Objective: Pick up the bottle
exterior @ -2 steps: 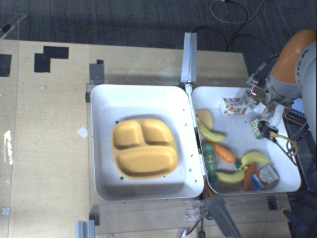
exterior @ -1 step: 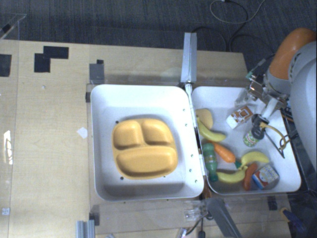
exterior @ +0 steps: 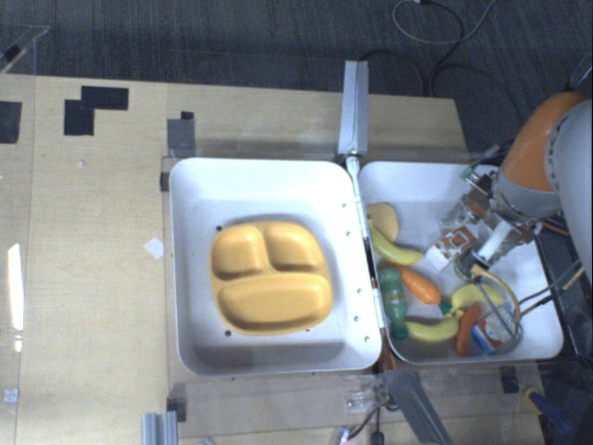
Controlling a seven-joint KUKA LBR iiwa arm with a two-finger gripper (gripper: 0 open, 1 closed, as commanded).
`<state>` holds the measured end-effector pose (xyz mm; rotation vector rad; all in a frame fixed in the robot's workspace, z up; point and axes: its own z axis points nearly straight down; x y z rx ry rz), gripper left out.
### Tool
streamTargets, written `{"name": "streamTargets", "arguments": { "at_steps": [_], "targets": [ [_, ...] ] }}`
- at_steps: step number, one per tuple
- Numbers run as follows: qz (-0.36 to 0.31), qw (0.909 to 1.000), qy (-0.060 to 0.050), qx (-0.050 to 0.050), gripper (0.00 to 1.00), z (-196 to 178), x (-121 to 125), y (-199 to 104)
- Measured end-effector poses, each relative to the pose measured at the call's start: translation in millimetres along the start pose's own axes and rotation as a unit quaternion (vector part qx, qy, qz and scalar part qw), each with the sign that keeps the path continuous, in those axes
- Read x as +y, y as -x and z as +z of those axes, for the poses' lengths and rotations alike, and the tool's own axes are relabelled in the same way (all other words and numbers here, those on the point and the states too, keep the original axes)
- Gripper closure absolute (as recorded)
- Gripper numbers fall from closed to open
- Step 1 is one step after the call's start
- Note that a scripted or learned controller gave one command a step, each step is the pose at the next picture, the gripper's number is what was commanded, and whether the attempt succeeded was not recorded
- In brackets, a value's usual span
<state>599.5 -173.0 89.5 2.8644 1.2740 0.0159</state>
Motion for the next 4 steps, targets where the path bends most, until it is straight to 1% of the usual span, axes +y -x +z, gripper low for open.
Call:
{"name": "streamTargets", "arguments": {
  "at_steps": [1,2,3,4],
  "targets": [
    [0.155,0.9880,-0.003,-0.002,0.00,3,49,-13],
    [0.167,0.9860,-0.003,-0.002,0.00,-73,42,4],
    [0.227,0.9739,-0.003,-0.002,0.00,-3,-17,-70],
    [0.284,0.9590,-0.003,-0.002,0.00,-8,5,-16]
  ]
}}
